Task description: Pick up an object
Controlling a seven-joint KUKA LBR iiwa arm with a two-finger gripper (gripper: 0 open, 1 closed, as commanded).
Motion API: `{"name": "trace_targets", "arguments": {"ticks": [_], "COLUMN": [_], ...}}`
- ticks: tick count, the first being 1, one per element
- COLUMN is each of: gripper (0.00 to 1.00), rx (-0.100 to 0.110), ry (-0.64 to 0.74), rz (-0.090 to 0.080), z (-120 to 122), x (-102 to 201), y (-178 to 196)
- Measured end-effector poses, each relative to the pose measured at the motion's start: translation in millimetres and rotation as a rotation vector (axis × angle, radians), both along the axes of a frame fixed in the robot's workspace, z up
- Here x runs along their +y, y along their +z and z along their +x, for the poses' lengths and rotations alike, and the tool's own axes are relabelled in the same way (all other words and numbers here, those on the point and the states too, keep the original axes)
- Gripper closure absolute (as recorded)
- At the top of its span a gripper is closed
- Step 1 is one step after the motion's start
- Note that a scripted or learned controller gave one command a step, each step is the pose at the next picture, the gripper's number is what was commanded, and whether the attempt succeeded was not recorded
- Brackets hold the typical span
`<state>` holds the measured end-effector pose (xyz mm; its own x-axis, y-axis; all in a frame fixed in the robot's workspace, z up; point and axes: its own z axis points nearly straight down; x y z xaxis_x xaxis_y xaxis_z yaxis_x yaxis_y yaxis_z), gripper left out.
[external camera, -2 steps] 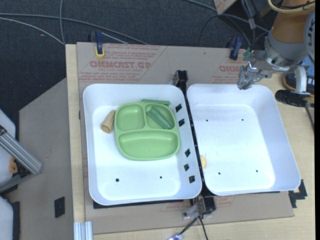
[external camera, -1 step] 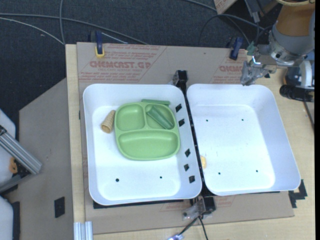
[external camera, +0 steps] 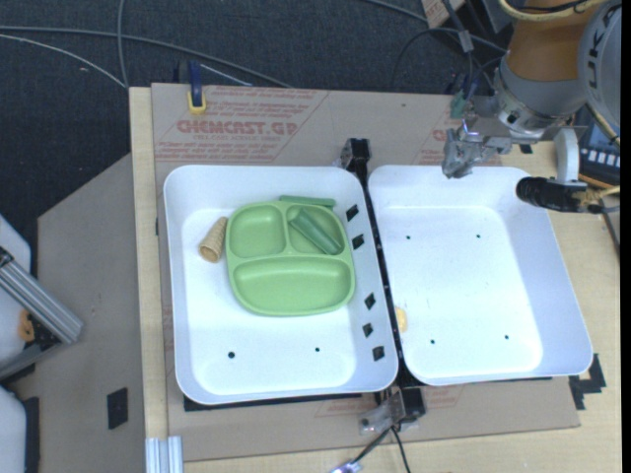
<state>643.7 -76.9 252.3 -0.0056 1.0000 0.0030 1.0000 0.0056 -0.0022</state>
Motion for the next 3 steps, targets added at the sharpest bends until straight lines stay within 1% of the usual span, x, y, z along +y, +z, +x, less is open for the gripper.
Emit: {"name": "trace_targets", "arguments": {"ticks": [1, 2, 3], "gripper": [1.00, 1.00, 1.00], "rx": [0.001, 0.003, 0.003], "ry": [-0.001, 0.000, 0.001], "rz": [-0.001, 0.000, 0.000], "z": [-25, -46, -75], "x": [49, 99, 156], "y": [6, -9, -17]}}
